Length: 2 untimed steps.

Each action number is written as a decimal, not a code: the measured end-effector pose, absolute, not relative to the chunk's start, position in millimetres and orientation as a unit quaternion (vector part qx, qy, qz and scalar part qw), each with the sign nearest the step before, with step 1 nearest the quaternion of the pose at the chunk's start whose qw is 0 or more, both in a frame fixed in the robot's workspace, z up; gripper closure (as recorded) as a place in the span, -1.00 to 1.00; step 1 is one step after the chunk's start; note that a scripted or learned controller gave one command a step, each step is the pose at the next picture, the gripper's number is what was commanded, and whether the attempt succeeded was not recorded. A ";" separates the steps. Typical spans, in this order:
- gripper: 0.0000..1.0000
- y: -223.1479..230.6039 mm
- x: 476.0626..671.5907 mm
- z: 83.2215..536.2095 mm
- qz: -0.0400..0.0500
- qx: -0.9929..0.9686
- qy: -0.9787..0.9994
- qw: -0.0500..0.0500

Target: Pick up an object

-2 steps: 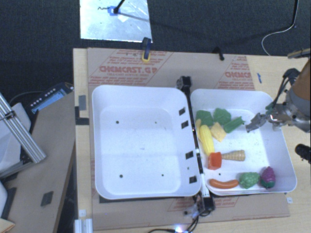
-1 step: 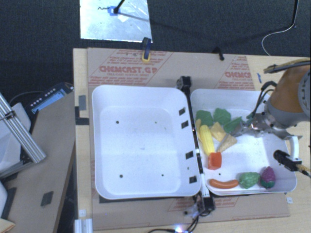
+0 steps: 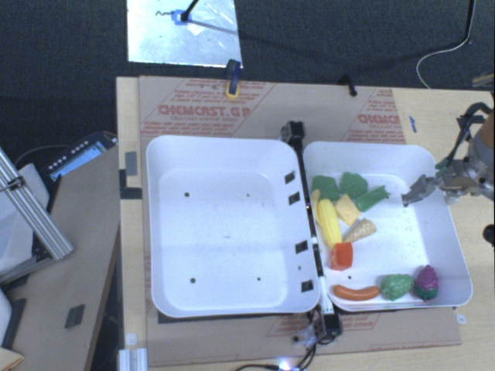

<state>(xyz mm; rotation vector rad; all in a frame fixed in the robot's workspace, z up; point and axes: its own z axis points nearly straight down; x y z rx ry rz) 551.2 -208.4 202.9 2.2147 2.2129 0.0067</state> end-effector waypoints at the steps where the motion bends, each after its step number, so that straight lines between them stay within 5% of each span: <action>1: -1.00 -150.3 582.2 250.4 0.002 0.704 0.710 0.003; 2: -1.00 -104.7 622.6 234.5 0.002 0.704 0.711 0.001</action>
